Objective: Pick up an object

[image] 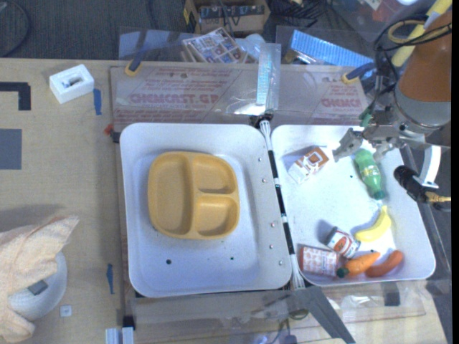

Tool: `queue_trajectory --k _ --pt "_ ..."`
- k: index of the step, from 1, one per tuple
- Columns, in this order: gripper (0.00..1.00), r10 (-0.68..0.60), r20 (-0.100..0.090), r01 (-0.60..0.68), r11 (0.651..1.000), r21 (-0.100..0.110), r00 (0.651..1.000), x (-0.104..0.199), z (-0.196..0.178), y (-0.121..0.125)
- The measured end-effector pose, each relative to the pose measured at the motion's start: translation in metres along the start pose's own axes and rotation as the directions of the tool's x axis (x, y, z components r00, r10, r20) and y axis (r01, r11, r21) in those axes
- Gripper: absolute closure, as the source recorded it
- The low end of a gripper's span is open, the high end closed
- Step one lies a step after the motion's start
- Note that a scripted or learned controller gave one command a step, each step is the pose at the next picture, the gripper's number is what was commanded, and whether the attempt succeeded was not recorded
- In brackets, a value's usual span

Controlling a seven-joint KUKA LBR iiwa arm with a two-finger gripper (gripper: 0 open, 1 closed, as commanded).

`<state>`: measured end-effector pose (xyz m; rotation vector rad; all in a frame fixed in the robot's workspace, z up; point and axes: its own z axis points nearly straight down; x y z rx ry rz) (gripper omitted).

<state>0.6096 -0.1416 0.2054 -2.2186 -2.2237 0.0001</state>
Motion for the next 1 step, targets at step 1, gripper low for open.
queue_trajectory --k 1 --pt "0.00 0.102 0.001 -0.102 0.995 -0.001 0.995 -0.0733 0.0820 0.0201"
